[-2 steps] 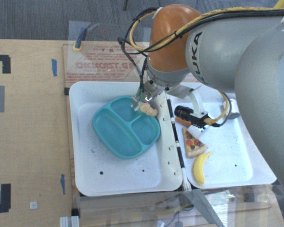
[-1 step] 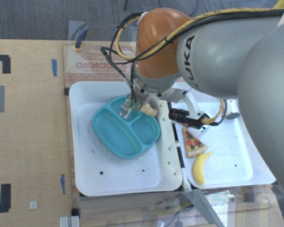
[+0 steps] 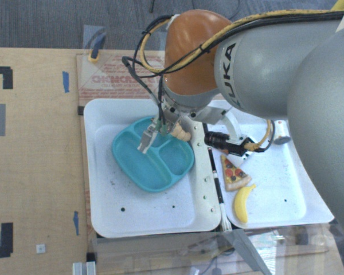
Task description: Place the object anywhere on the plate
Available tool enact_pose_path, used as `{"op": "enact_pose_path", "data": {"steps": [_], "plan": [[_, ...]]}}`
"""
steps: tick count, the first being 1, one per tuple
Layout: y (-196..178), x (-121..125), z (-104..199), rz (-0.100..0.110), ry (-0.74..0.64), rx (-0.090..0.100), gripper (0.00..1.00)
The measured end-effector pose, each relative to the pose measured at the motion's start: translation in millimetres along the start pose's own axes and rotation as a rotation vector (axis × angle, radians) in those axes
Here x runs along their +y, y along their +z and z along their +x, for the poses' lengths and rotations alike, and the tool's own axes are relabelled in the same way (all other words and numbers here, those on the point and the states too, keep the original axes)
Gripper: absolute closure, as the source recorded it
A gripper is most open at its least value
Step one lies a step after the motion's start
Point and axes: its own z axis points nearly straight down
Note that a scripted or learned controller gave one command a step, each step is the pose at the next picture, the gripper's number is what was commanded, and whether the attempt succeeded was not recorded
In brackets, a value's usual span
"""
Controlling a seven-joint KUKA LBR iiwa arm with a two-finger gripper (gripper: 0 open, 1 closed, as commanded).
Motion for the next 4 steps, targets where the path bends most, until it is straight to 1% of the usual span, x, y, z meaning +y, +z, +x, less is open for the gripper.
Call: {"op": "enact_pose_path", "data": {"steps": [1,2,3,4], "plan": [[-130,10,-15,-0.002,0.350,-0.003,0.00],[-189,17,34,-0.005,0.106,-0.004,0.00],[-192,6,54,0.000,-0.239,-0.001,0.00],[-217,-42,71,-0.001,-0.671,-0.002,0.00]]}}
